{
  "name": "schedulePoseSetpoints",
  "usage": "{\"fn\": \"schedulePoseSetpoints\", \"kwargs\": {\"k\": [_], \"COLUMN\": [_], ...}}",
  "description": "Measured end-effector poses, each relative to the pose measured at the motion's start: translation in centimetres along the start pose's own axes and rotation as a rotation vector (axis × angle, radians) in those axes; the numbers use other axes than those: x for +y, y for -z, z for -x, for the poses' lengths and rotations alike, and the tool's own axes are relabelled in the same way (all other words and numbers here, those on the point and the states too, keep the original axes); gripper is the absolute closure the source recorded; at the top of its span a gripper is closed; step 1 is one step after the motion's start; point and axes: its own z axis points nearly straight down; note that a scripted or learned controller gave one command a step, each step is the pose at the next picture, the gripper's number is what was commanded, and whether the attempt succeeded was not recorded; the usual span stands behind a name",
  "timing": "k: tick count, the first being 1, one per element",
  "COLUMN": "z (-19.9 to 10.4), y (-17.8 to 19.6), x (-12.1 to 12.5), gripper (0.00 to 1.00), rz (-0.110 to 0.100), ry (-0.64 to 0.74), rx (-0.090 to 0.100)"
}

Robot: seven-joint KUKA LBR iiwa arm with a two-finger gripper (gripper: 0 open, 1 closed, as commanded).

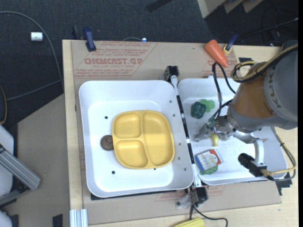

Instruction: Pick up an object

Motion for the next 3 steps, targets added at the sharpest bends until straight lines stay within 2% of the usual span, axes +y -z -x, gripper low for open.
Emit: {"fn": "schedulePoseSetpoints", "kwargs": {"k": [1,2,3], "z": [-0.01,-0.01,-0.06], "y": [0.99,0.98,1.94], "x": [0.03,0.02,0.05], "gripper": [1.00,0.00,1.00], "rz": [0.002,0.001,0.003], "ry": [-0.001,-0.001,-0.001], "rx": [0.000,0.000,0.000]}}
